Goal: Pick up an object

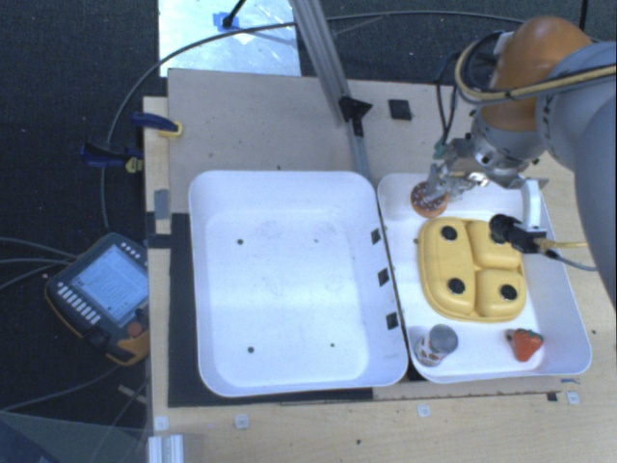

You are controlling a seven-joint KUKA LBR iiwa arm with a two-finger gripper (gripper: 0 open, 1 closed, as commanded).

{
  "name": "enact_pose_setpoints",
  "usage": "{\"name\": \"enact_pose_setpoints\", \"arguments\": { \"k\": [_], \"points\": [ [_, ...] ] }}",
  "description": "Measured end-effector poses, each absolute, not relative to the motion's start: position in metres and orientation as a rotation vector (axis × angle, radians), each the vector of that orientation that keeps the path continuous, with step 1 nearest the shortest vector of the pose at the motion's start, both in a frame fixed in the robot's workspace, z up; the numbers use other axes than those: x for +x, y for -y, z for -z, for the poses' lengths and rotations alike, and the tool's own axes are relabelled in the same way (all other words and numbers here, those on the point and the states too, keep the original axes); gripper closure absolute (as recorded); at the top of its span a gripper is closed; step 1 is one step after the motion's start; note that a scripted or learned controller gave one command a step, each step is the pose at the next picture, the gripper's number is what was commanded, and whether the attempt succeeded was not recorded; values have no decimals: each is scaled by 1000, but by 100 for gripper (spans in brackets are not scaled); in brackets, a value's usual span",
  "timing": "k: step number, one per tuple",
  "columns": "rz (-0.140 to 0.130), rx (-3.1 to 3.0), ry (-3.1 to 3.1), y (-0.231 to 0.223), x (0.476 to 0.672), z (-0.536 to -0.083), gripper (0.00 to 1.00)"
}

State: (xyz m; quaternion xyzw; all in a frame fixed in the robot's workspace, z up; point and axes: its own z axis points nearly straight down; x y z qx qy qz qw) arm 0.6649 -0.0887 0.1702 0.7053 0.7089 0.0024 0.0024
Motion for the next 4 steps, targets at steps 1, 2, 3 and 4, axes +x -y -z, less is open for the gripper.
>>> {"name": "enact_pose_setpoints", "arguments": {
  "k": [1, 2, 3, 4],
  "points": [
    [-7, 2214, -2220, 96, 661, -221, 100],
    [-5, 2215, -2224, 96, 662, -237, 100],
    [-2, 2212, -2232, 47, 651, -225, 100],
    [-3, 2211, -2234, -11, 633, -219, 100]
  ]
}}
